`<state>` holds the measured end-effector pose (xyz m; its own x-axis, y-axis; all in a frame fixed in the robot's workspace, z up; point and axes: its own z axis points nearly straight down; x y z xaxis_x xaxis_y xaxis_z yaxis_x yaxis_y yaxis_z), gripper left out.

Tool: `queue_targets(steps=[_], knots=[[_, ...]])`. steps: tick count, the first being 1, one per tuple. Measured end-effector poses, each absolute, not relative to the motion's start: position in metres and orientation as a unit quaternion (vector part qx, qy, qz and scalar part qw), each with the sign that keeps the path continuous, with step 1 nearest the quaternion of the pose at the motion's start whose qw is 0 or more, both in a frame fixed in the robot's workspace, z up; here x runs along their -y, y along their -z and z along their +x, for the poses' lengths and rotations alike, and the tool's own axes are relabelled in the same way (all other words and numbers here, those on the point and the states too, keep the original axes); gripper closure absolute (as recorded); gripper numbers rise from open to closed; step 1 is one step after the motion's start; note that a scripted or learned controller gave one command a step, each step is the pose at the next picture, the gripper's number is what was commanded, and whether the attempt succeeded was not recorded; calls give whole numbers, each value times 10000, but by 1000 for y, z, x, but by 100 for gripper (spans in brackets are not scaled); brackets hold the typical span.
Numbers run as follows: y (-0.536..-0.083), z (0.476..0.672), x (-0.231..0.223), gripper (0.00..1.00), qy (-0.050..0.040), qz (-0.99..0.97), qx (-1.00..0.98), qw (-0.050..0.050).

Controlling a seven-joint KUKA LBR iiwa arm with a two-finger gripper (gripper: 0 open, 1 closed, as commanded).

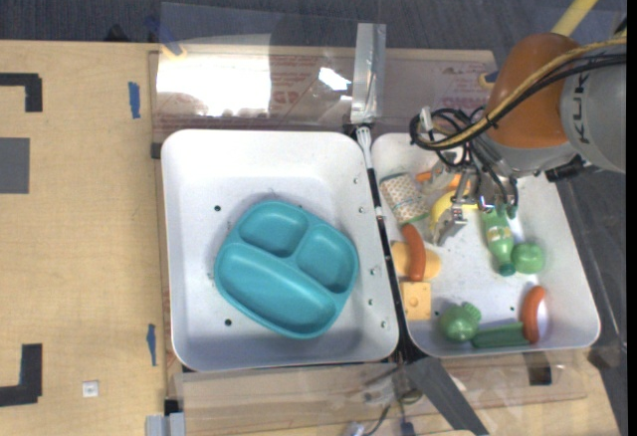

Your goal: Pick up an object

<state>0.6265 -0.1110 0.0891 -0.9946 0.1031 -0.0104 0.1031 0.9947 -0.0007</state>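
**Arm lowered into the right bin of toy food**

The hand hangs low in the right bin, over its upper left part, beside a yellow piece and a mesh-patterned item; whether it is apart or together cannot be told. Nearby lie a green bottle, an orange sausage and a cheese block. The left bin holds a teal divided plate.

We cannot make out the gripper among cables; the arm runs off right.
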Motion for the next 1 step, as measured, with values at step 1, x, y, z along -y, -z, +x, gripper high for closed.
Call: queue_targets(steps=[1], knots=[[-89, 653, 214, 0, -14, 220, -9997, -40]])
